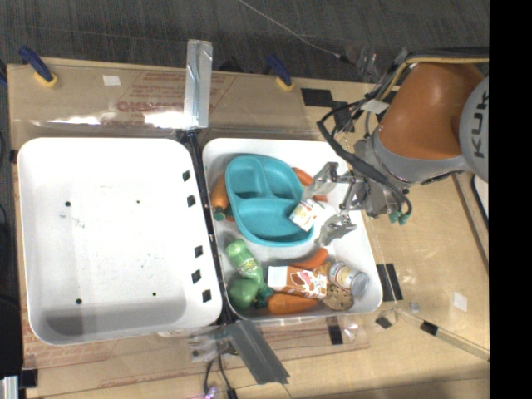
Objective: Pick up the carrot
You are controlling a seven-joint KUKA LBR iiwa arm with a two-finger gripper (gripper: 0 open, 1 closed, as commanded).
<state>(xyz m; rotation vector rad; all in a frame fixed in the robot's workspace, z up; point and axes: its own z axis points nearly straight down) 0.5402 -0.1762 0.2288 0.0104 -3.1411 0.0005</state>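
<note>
Carrot first: a long orange carrot (291, 303) lies flat at the front of the right white plastic bin (366, 248), near the bottom wall; it is not picked up yet, so the whole job is left to do; a flat snack packet with red and white print (306, 282) rests partly on top of it, and a round green fruit (244, 292) sits just beside its left end; a shiny metal can (347, 279) lies near its right end; the carrot looks smooth and thin, and only part of it shows; other orange bits peek out around the teal plastic divided plate (264, 202), and they may be more carrots, but I cannot tell; the silver two-finger gripper (331, 202) hangs over the right side of that plate, well apart from the front carrot; its fingers are spread apart and nothing is between them; the left white plastic bin (33, 223) sits beside on the brown tabletop (432, 306).
</note>
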